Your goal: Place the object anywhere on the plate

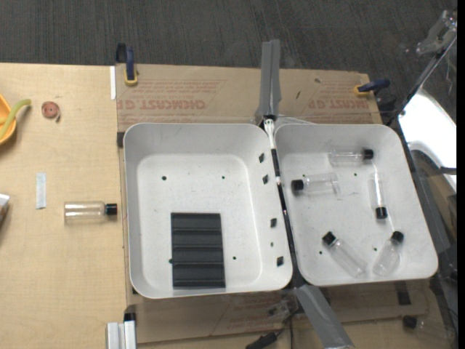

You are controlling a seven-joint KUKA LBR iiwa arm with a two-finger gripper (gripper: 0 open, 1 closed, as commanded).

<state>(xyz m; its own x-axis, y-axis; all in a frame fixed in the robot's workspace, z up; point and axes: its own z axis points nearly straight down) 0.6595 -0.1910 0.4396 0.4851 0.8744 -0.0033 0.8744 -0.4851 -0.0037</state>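
Observation:
A black ribbed plate (pixel 197 251) lies flat in the left bin (pixel 145 158), toward its front edge. The right bin (pixel 407 195) holds several clear vials with black caps, all lying on their sides. One vial (pixel 349 156) is at the back, another (pixel 314 185) lies left of centre, and a thin one (pixel 378 194) points front to back at the right. Two more vials (pixel 341 254) (pixel 389 252) rest near the front wall, angled toward each other.
A further clear vial (pixel 89 210) lies on the wooden bench left of the bins. A yellow object (pixel 7 118), a small red disc (pixel 49 110) and a white strip (pixel 41 191) sit farther left. Clamps (pixel 127 64) (pixel 370 87) hold the cardboard behind the bins.

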